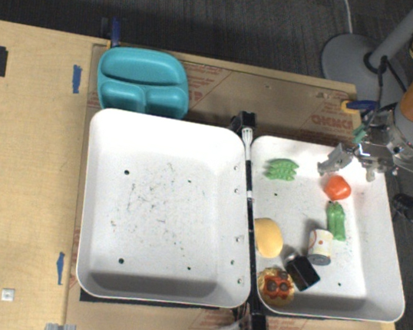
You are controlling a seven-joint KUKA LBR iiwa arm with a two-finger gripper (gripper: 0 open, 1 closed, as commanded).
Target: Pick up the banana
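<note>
The only yellow thing here, a rounded lump that I take for the banana (267,237), lies in the right bin (379,250) close to its left wall. My gripper (337,162) hovers over the far right part of that bin, just above and left of a red tomato (337,189). It is well away from the yellow piece, up and to the right of it. I see nothing held in the gripper.
The right bin also holds a green leafy piece (281,169), a green pickle-like piece (336,220), a small cup (320,245), a black block (303,273) and a round pizza-like toy (277,285). The left bin (102,183) stands beside it, with a teal tray (144,80) behind.
</note>
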